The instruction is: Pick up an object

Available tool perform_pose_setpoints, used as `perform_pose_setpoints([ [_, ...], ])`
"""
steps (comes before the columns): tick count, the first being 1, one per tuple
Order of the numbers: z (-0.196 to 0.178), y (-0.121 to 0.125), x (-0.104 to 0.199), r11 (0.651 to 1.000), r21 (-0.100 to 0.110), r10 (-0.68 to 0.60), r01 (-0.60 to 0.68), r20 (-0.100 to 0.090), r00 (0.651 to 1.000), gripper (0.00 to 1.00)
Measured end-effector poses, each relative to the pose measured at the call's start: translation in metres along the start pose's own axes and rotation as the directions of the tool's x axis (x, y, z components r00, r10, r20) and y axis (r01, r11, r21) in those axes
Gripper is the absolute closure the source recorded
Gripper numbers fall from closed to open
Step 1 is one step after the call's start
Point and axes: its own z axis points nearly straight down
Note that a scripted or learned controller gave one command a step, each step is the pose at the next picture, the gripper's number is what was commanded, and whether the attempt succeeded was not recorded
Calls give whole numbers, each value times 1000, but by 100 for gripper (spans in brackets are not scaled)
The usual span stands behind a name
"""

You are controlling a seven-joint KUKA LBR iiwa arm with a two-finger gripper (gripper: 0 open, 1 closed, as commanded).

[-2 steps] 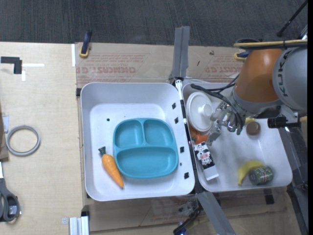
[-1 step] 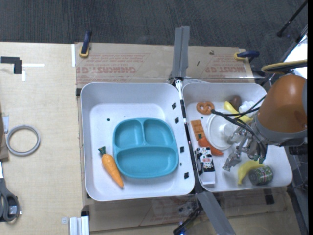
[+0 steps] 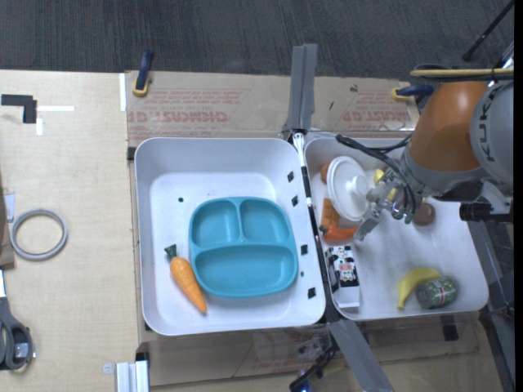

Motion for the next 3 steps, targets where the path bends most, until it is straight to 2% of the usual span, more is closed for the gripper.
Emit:
perform_pose_setpoints([
  [1, 2, -20, -58, 993, 7, 116, -115, -14, 993, 0],
  [2, 0, 31, -13, 1000, 8, -24, 24, 1, 1000, 0],
  [3, -32, -49, -43, 1000, 4, 13, -13, -7, 1000, 0],
])
